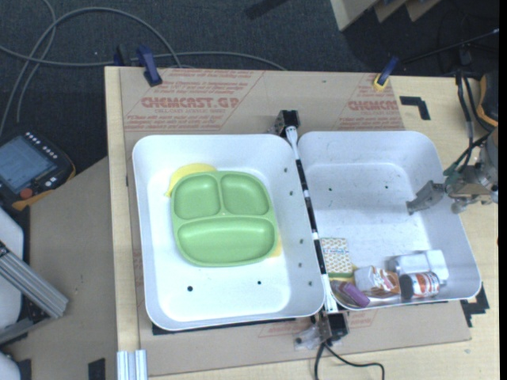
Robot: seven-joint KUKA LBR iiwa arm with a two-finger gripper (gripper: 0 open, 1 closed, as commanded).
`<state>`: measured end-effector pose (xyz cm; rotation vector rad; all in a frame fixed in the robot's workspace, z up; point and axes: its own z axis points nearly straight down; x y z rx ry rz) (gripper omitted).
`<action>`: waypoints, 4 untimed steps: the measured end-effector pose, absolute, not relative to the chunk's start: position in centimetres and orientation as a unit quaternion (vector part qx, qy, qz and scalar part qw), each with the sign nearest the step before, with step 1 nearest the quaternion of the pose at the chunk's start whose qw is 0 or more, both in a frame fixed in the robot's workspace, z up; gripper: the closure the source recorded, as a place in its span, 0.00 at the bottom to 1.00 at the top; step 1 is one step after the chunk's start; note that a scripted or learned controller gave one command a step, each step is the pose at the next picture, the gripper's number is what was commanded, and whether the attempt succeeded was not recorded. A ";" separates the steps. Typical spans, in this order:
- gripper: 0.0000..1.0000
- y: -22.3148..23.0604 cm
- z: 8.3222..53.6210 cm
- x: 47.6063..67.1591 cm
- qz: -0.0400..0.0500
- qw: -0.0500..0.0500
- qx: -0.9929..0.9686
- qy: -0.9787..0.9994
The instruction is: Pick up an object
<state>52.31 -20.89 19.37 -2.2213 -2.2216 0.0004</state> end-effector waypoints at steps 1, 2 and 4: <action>0.00 -17.3 8.4 61.4 0.000 0.000 -0.707 -0.708; 1.00 -17.4 9.5 61.6 -0.001 -0.002 -0.706 -0.708; 1.00 -11.9 13.5 61.4 -0.001 -0.001 -0.706 -0.708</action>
